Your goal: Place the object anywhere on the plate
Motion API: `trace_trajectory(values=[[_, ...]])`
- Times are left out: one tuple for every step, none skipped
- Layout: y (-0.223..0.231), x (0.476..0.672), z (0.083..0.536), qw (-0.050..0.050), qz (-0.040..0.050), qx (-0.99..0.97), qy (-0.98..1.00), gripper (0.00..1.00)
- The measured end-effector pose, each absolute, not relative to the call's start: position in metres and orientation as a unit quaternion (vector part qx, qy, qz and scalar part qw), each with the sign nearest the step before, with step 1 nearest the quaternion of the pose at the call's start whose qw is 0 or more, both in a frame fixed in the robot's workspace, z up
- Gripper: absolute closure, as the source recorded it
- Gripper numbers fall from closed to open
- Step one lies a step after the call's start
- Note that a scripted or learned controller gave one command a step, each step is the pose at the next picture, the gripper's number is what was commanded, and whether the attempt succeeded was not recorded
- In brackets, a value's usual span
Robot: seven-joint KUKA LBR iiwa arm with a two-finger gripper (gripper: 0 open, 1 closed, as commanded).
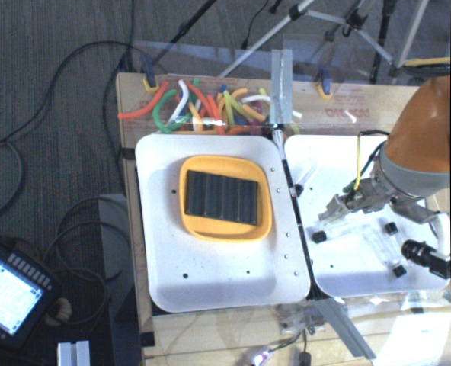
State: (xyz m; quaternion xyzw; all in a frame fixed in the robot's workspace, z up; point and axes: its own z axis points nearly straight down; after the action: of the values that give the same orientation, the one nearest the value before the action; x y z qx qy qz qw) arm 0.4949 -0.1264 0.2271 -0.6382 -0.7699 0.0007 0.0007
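Orange-banded arm (423, 139) uppermost, reaching low into the right bin (340, 279), gripper (338, 207) near that bin's left wall. Cannot tell how wide the jaws stand, nor whether anything sits between them. Likely object: a small dark piece (318, 236) lying on the bin floor just beside the gripper, apart from it; other small dark bits (391, 227) further right. Yellow plate (225, 229) waiting in the left bin (210, 290), well apart. Risks, as judged: closing on air beside so small a piece; nudging it against the wall; dropping it while crossing the rims between the bins; picking the wrong bit.
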Motion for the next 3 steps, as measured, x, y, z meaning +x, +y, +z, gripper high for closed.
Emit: trace_trajectory(values=[[-0.088, 0.527, 0.198, 0.001, 0.0011, -0.609, -0.794, 1.0], [-0.051, 0.566, 0.183, 0.0, 0.0013, -0.572, -0.82, 1.0], [0.041, 0.575, 0.183, 0.001, 0.0008, -0.505, -0.863, 1.0]])
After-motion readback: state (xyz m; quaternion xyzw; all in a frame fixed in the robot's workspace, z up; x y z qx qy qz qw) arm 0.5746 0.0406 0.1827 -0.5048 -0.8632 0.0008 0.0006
